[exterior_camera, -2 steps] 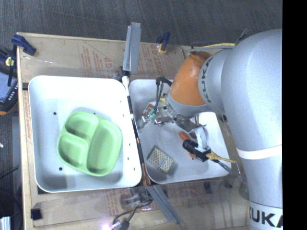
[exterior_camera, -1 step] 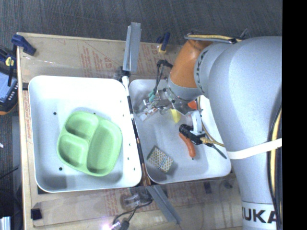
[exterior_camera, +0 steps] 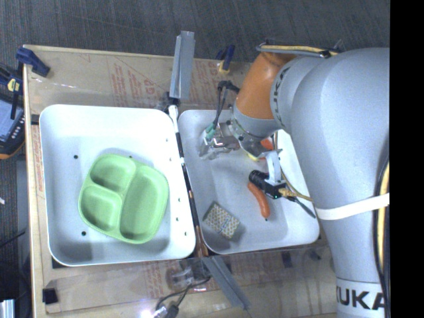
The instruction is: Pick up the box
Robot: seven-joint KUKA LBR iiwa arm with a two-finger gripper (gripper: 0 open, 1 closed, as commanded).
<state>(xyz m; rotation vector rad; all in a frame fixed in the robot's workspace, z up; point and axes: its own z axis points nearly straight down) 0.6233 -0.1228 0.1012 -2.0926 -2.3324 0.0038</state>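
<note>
The grey arm (exterior_camera: 331, 144) reaches in from the right, its hand (exterior_camera: 213, 140) lowered, pointing left.

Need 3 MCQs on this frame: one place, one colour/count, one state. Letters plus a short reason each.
1. Where is the box?
A. left bin
B. right bin, near its front-left corner
C. on the bench outside the bins

2. What colour is the tray, and how many compartments does it have?
A. green, three
B. blue, two
C. white, four

3. What is the box's state?
A. held in the gripper
B. lying flat on the bin floor
C. stacked on the tray

Answers:
1 B: the box sits in the right bin by that corner.
2 A: the tray in the left bin is green with three wells.
3 B: the box lies apart from the gripper, which is over the bin's far end.
</note>
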